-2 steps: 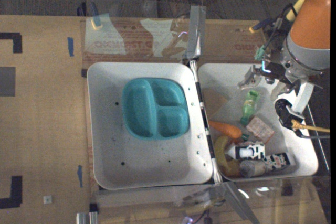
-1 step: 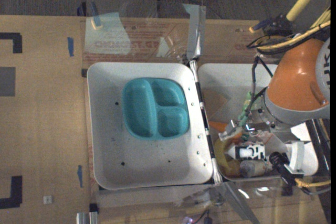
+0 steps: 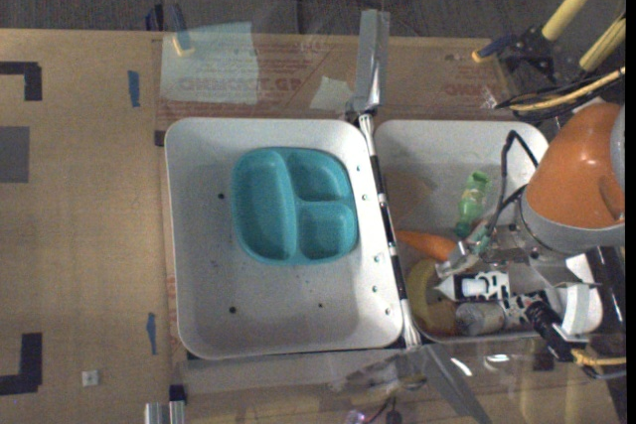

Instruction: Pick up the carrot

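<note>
Carrot (image 3: 429,243) lies in the right bin (image 3: 427,154) beside a yellow item (image 3: 427,298); the claw (image 3: 475,285) hovers nearby, grip state impossible to tell.

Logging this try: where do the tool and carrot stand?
Tool low in right bin, beside the carrot. Carrot lying on bin floor, not lifted. Green bottle and yellow thing crowd it.
</note>
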Tool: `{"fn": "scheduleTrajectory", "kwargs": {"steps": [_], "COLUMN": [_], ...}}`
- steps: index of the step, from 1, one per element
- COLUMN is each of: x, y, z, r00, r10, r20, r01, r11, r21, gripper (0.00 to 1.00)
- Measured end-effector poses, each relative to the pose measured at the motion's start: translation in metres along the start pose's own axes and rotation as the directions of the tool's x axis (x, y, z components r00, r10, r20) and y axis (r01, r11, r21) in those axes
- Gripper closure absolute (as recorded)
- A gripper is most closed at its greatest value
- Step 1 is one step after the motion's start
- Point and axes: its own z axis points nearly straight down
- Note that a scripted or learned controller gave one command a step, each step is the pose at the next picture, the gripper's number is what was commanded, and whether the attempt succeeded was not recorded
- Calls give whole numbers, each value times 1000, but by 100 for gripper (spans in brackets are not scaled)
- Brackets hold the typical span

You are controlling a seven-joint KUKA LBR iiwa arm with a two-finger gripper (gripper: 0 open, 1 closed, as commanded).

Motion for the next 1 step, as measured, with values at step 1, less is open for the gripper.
{"fn": "scheduleTrajectory", "kwargs": {"steps": [1], "x": [-25], "y": [67], "z": [25], "r00": [1000], "r10": [-7], "r20": [11], "r01": [8], "r11": [999], "r21": [-32], "gripper": [0]}}
